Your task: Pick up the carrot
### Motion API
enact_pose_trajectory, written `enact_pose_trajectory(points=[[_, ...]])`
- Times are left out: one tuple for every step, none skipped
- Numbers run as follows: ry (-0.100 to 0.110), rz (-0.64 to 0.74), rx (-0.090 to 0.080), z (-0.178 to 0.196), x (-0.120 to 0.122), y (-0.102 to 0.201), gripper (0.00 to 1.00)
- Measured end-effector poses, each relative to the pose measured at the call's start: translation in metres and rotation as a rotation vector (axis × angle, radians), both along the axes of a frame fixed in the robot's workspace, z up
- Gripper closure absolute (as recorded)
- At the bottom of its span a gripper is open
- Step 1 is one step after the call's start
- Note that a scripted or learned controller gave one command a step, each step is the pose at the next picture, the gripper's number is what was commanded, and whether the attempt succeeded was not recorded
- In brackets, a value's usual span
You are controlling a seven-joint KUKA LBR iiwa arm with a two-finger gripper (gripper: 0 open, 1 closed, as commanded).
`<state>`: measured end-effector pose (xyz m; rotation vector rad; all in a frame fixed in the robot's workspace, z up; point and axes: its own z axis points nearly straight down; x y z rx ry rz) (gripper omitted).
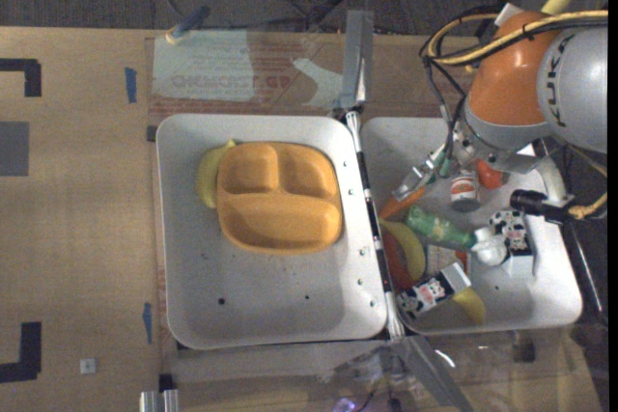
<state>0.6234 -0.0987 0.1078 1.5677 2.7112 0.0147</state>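
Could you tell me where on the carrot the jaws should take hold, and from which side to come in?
Grip the carrot mid-length from above, jaws across its narrow width. It lies slanted by the right bin's left wall, with the green bottle close below, so sideways approaches look crowded.

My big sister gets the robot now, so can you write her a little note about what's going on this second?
Gripper: low in the right bin, near its left wall; whether it is open or shut cannot be told, and no carrot shows in it.
Carrot: lies in the right bin, just below the gripper, by the left wall.
Nearby: green bottle, cow-print milk carton, yellow banana.
Left bin: orange divided plate lying over a yellow item.
Done: arm has reached the carrot.
Left: grip the carrot and lift it.
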Motion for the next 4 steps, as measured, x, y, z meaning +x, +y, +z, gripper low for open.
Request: enact_pose_trajectory(points=[[-0.010,-0.291,0.010,-0.009,-0.019,-0.016,0.00],[-0.017,-0.290,0.007,0.001,-0.016,-0.017,1.00],[0.012,-0.502,-0.001,0.076,0.044,0.040,1.00],[0.019,-0.571,-0.001,0.122,-0.025,0.026,1.00]])
